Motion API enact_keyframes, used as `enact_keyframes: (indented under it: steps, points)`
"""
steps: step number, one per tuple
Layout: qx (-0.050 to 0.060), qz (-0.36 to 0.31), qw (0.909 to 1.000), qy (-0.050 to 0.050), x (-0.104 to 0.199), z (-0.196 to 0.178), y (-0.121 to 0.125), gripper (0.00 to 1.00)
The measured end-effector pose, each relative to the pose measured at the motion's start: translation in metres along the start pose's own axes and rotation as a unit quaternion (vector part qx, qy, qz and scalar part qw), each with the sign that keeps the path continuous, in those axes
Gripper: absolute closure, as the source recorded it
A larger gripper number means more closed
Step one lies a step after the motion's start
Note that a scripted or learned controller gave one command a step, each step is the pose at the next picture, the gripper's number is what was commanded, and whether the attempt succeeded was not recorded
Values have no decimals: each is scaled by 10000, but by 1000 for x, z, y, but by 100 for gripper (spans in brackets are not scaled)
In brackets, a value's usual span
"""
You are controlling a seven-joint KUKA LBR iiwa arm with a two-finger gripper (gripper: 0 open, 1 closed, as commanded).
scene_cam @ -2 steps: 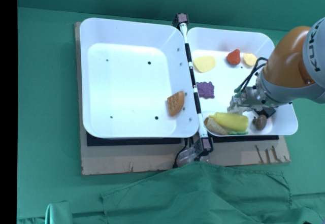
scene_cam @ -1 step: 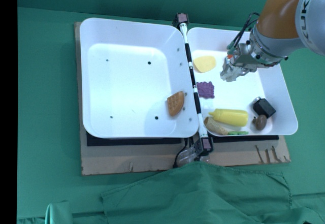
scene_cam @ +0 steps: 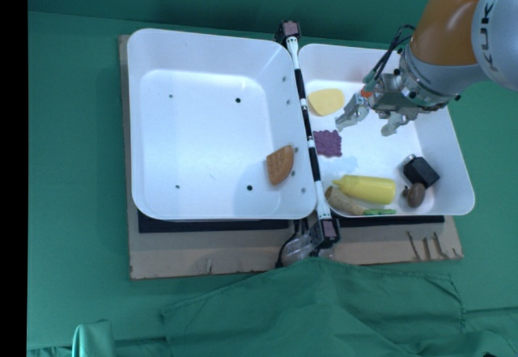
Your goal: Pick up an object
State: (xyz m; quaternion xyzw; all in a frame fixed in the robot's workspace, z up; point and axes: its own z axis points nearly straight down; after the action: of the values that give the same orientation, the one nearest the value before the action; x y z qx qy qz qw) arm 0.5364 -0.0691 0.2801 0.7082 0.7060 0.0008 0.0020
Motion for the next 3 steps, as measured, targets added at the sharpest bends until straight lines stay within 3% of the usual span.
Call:
enact_keyframes:
  steps: [1, 2, 3]
  points:
    - [34, 26, 10000, 3, -27, 41, -27, 0]
    - [-58, 10, 10000, -3, -40, 95, -66, 0]
    - [-23, -7, 10000, -5, -30, 52, -68, 0]
